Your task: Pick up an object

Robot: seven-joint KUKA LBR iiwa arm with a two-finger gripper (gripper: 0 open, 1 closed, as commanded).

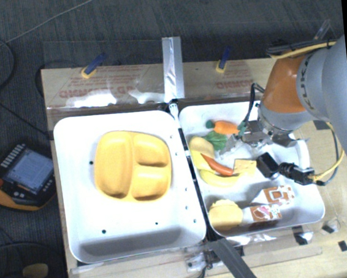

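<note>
The arm (334, 81) is being cut off by the right edge, so its upper reach is not being shown. The pincer (247, 135) is being seen too small and dark for its fingers to be told apart. Part of the right bin (310, 210) is being covered by the wrist. The print on the small carton (277, 196) is being rendered too blurred to read.
</note>
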